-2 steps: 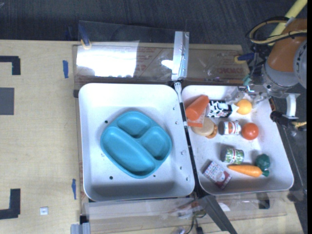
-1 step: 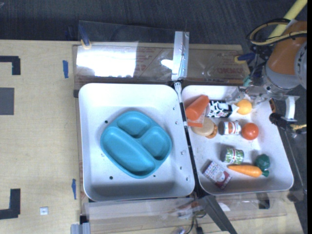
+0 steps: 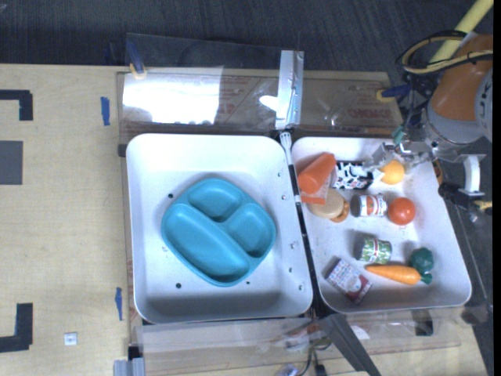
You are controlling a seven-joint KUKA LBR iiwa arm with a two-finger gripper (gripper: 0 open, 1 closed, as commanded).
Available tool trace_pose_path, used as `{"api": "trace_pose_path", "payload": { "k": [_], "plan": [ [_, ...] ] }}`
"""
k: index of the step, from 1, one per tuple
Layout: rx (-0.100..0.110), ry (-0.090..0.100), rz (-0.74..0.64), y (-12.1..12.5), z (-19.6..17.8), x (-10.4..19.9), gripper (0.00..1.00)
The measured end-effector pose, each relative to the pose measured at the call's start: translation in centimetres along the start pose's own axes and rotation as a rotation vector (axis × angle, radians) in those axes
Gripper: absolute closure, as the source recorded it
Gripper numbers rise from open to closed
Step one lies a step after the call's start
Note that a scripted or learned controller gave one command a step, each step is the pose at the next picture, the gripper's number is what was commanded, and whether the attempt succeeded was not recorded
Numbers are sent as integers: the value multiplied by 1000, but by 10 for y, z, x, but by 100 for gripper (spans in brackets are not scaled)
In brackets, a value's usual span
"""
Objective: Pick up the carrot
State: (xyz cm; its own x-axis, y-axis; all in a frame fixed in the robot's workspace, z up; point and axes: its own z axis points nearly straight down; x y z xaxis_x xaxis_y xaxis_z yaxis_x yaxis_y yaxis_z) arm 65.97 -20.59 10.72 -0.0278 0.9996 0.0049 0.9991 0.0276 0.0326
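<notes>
The carrot (image 3: 394,273) lies in the right bin (image 3: 458,245), close to that bin's near wall and toward its right-hand corner. Its long axis runs almost left to right across the view, dipping slightly toward the right. The narrow tip points left, toward a green-labelled can (image 3: 376,249) and a small red-and-white packet (image 3: 347,279). The thick end points right and meets a dark green piece (image 3: 423,261), which appears to be the carrot's leafy top, though this cannot be confirmed.

The gripper (image 3: 405,149) sits at the far right corner of the same bin, above a small yellow-orange item (image 3: 392,171), and well apart from the carrot. Whether it is wide or narrow cannot be determined; nothing is seen held in it.

Step in hand, as judged: approach. The grasp is not yet made.

The next move calls for:
- travel across the bin toward the near wall, clearing the tomato (image 3: 401,211) and the small bottle (image 3: 369,205);
- alignment of the closing direction across the carrot's long axis;
- descent over the carrot's mid-body, away from the can and the bin wall.

The left bin (image 3: 149,171) holds a blue divided tray (image 3: 219,229) and plays no part in this step.
</notes>
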Motion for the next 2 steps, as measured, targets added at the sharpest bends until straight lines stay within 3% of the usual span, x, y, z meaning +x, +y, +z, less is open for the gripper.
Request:
{"api": "trace_pose_path", "payload": {
  "k": [2],
  "plan": [
    [28,14,-124,10,1,-5,0]
  ]
}}
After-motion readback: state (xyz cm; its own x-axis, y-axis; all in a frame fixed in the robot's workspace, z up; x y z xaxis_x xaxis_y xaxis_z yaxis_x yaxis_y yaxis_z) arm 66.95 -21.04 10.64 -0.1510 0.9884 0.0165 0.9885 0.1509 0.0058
